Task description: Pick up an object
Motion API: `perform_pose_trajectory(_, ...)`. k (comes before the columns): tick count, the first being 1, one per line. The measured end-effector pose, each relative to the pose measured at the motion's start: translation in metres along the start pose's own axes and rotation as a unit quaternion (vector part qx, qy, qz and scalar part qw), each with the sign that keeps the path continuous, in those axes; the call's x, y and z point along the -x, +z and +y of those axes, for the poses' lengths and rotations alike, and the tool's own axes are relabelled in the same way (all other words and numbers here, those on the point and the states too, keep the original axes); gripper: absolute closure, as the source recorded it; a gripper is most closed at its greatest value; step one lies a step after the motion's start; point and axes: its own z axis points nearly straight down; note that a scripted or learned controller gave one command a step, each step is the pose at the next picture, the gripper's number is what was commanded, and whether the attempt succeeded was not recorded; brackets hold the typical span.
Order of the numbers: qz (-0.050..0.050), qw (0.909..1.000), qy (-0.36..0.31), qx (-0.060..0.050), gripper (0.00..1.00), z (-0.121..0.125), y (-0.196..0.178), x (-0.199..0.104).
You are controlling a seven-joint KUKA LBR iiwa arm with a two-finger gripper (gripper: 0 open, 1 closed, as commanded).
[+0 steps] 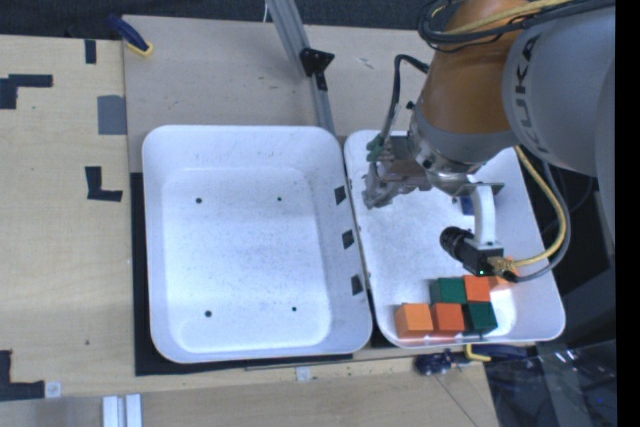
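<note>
right now the gripper (381, 185) hangs over the upper left of the right bin (535, 320), nothing visibly held; its opening i cannot tell. the blocks (452, 307) cluster well apart, toward the bin's near edge.

Two bins sit side by side on the desk (60, 245), their inner rims touching. The left bin (170, 315) lies toward nine o'clock, the right bin (400, 255) toward three o'clock. Inside the right bin, a cluster of blocks (455, 305) is packed together at the bin's six o'clock end, against its near wall. The arm (480, 85) reaches in from three o'clock and hangs over the right bin's twelve o'clock half, with the hand (382, 183) above that bin's ten o'clock corner, near the shared rim and well apart from the blocks. A slanted pole (285, 5) runs from twelve o'clock down to the bins' far edge, between them.
</note>
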Motion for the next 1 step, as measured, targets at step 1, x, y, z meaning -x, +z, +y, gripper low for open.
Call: perform_pose_trajectory(1,0.000,1.0000,-0.001,0.000,1.00,-0.0086,-0.0017,-0.0580)
